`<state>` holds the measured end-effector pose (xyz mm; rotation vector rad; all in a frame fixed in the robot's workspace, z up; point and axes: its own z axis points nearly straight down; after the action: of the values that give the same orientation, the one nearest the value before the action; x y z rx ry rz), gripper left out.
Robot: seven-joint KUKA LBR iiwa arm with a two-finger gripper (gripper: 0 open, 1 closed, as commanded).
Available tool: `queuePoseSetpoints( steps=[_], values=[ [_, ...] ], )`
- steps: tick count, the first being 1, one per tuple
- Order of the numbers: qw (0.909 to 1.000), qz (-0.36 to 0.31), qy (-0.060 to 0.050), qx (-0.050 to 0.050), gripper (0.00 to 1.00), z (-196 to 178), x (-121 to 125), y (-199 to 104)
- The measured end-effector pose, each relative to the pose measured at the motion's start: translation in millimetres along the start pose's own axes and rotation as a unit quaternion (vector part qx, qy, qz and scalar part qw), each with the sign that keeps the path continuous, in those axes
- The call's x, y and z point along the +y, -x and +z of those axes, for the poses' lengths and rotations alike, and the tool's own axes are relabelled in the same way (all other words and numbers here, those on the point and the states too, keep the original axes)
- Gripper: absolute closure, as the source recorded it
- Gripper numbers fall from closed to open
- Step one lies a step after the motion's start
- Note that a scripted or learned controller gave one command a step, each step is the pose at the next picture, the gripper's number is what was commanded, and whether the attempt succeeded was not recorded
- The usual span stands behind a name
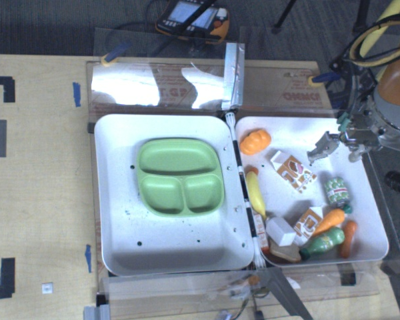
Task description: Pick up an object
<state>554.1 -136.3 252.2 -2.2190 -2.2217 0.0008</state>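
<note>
The two-finger metal gripper (pixel 336 145) is held with spread fingers above the right shallow white bin (pixel 290 127), nothing being pinched, probably because the small white printed carton (pixel 293 171) just beside it is intended for picking.

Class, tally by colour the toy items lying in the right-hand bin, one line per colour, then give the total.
Orange: 3, pumpkin, carrot, small piece
Yellow: 1, banana
Green: 2, can, bottle
White: 3, cartons, block
Brown: 1, flat piece
Total: 10
</note>
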Motion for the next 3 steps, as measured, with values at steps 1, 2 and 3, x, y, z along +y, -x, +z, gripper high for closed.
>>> queuePoseSetpoints(
  steps=[1, 2, 3],
  values=[
    [0.9987, -0.051, 0.000, 0.000, 0.00, 73.4, 47.2, -3.9],
    [0.9976, -0.070, 0.003, -0.001, 0.00, 166.3, 60.1, -21.9],
    [0.9976, -0.069, 0.005, -0.001, 1.00, 154.8, 61.4, -21.3]
  ],
)
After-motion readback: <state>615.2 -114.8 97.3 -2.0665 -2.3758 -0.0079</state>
